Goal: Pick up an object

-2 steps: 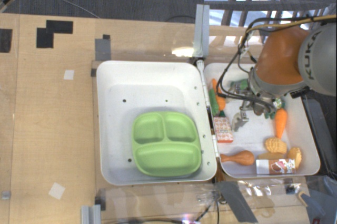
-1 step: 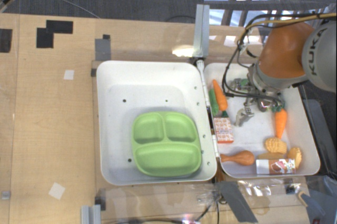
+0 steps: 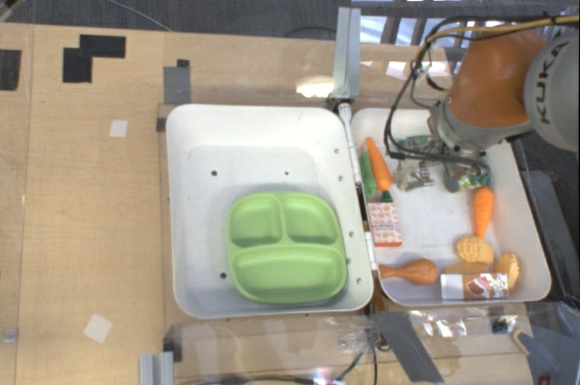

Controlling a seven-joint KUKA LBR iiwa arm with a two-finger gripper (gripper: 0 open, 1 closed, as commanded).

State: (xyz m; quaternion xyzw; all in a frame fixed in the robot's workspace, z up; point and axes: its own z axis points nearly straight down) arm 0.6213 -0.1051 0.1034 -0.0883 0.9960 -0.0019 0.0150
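My gripper hangs low over the back middle of the right bin, under the orange-banded wrist. Its two grey fingers stand apart, open, with bare white bin floor between them. A small green item lies just right of the right finger. An orange carrot lies a little in front of it. Another carrot and a green vegetable lie along the bin's left wall, left of the gripper.
The right bin's front holds a red-and-white carton, a brown drumstick, a bread piece, a pastry and a labelled can. The left bin holds a green divided plate.
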